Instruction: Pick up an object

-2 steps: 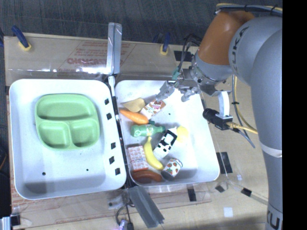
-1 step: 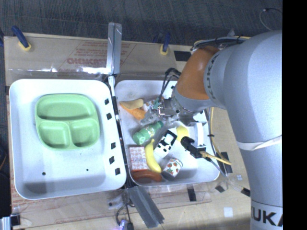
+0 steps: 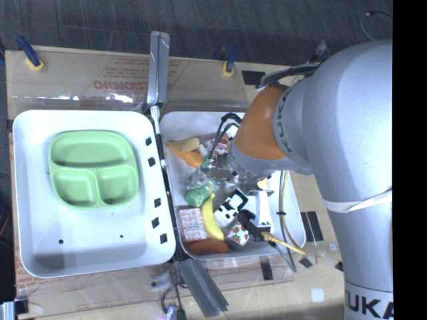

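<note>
On the worktop (image 3: 80, 79), the shallow white left bin (image 3: 27, 199) holds a pale green plastic tray with three compartments (image 3: 93, 167), lying flat in the bin's upper half. The shallow white right bin (image 3: 175, 122) is crowded: an orange carrot-shaped toy (image 3: 188, 157) lies near its upper left, a small green object (image 3: 197, 196) sits below that, a yellow plastic banana (image 3: 211, 220) runs down the middle, a small printed carton (image 3: 192, 223) lies just left of the banana, and a reddish-brown sausage-shaped piece (image 3: 207, 247) rests along the lower wall. The grey arm with its orange band (image 3: 263, 129) reaches in from the right and bends down over the right bin, its wrist above the clutter. The end effector (image 3: 207, 172) points into the pile near the carrot toy and green object; whether it is open or has hold of anything cannot be told amid the jumble.
</note>
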You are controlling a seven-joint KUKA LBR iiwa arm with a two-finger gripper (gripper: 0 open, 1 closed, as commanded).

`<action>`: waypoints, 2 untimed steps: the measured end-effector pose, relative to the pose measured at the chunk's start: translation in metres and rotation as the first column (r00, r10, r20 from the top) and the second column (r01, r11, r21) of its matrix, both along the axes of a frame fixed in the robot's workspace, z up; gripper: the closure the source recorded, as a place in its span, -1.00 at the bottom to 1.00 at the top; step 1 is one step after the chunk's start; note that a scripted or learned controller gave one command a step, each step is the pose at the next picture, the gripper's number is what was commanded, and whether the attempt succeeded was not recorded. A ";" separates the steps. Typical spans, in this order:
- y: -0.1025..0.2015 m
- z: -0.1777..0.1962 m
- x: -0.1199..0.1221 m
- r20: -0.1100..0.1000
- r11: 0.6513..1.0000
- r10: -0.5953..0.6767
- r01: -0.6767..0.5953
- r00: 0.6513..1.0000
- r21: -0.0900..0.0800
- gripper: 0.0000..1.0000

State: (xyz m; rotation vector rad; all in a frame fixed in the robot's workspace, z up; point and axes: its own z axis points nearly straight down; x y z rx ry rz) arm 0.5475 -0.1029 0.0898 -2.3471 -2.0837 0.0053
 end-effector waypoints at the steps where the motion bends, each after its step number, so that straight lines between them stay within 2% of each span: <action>1: 0.000 0.009 0.000 -0.001 1.000 0.001 -0.001 1.000 -0.001 1.00; 2: 0.056 0.149 0.041 0.003 1.000 -0.022 0.022 1.000 0.000 1.00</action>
